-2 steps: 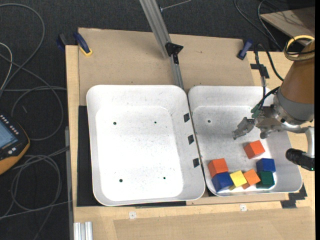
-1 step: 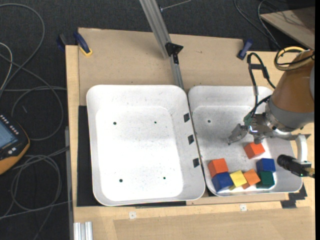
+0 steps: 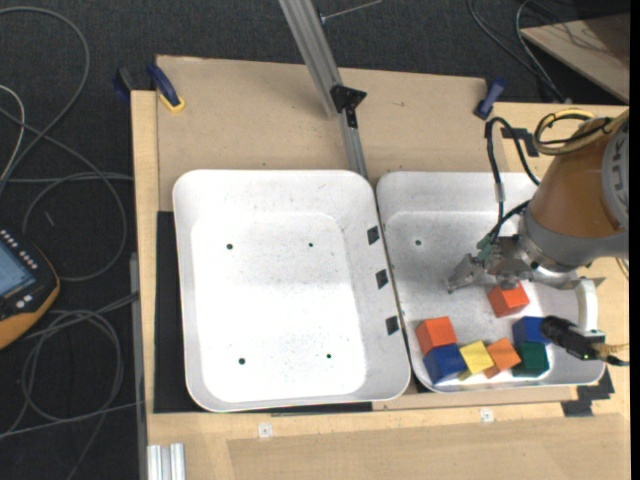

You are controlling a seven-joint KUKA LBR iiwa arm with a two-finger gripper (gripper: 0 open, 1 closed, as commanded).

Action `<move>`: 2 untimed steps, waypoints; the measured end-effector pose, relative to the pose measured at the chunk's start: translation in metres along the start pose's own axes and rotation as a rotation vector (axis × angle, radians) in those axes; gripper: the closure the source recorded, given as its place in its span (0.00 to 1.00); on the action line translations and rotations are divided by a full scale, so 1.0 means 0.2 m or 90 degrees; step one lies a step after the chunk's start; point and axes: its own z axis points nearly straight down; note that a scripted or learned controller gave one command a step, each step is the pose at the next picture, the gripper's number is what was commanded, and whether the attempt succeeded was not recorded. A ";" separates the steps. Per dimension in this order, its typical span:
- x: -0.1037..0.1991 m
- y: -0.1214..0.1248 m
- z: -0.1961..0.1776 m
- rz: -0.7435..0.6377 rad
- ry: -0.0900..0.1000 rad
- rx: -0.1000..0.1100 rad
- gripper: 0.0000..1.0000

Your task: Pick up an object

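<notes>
Camera view: looking down at a slant on a wooden surface (image 3: 300, 448) with two shallow white bins side by side, dark carpet and loose cables all around.
Left bin (image 3: 200, 268): white and speckled, a few small dark dots on its floor.
Right bin (image 3: 430, 218): all the blocks sit in here, bunched toward the near right corner.
Arm (image 3: 585, 203): comes in from the right, grey body with the orange band above the wrist, black cables looping over it.
Claw (image 3: 488, 268): low over the middle of the right bin, metal fingers pointing left. Can't tell how wide it's set, the wrist covers too much, and I see nothing between the fingers.
Orange block near the claw (image 3: 508, 299): just below and right of the claw, tilted a bit, apart from the fingertips as far as I can make out.
Second orange block (image 3: 435, 332): nearer the bin's front, left end of the cluster.
Blue block (image 3: 446, 363): right below that one, touching it.
Yellow block (image 3: 477, 357): just beside the blue one.
Small orange block (image 3: 503, 353): right of the yellow.
Green block (image 3: 532, 359): at the right end, with another blue block (image 3: 528, 329) just behind it.
Metal pole (image 3: 320, 58): slants down from the top to the gap between the bins.
Blue clamps (image 3: 165, 86): on the surface's far edge, one at each corner.
</notes>
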 end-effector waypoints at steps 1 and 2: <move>0.00 0.00 -0.05 0.000 0.000 -0.001 1.00; -0.01 -0.03 -0.28 -0.001 0.002 0.005 1.00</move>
